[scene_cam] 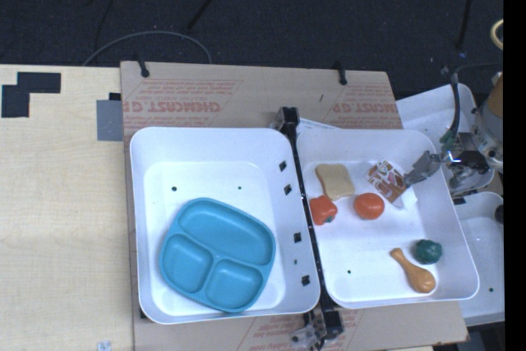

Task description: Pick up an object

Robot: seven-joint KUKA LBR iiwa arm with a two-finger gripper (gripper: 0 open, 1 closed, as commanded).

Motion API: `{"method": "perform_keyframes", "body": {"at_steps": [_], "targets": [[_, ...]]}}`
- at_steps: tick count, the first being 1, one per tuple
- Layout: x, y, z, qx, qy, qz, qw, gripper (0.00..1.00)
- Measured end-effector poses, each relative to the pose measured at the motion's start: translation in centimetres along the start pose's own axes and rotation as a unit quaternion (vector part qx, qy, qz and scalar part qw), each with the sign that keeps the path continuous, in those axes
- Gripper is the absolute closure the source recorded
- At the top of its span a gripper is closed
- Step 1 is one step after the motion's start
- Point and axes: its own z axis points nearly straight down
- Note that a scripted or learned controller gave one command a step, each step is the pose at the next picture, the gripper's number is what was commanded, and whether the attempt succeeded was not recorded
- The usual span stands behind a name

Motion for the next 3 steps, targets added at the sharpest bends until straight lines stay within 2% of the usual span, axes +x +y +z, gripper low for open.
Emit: {"method": "perform_keyframes", "body": {"at_steps": [1,2,3], "targets": [[0.0,0.2,-0.6,-0.005,-0.001,-0.001,1.0,0.0],[0.2,-0.3,5.7,-0.002,0.0,-0.001,1.0,0.0],[1.1,-0.5,10.3,-0.006,-0.001,0.0,1.0,0.0]]}}
